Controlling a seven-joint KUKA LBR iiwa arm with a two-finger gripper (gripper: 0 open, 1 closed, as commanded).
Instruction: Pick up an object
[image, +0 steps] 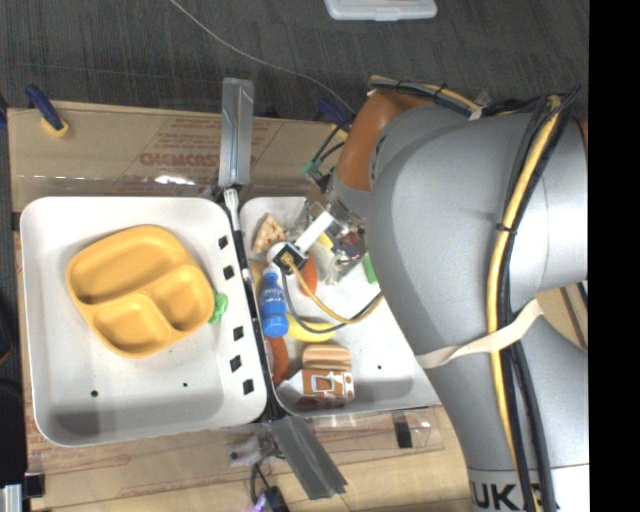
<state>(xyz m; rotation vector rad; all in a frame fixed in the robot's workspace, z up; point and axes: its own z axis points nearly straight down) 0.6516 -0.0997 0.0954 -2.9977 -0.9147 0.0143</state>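
Camera view looks down on two white bins side by side on the tabletop, with the grey arm (470, 250) reaching in from the right and covering much of the right bin (385, 365). The end effector (343, 243) hangs over the upper part of that bin; whether it is apart or together cannot be told, and nothing can be seen held in it.

Several loose things lie in the right bin. A blue bottle (271, 305) lies close to the left wall, its long axis running up and down the view, its white cap towards the far end of the bin. In line with it, nearer the camera, lies a brown-orange elongated piece (278, 360), also lengthwise along the wall. Just right of that sits a small tan box printed like a house (327, 372), near the bin's near edge. A tan, crumbly-looking piece (266, 235) lies at the far left corner, just left of the end effector. An orange-red piece (308, 274) lies between the bottle and the end effector, partly hidden.

The left bin (60, 400) holds a yellow divided plate (140, 290), set at a slant, with a small green thing (218, 305) touching its right edge.
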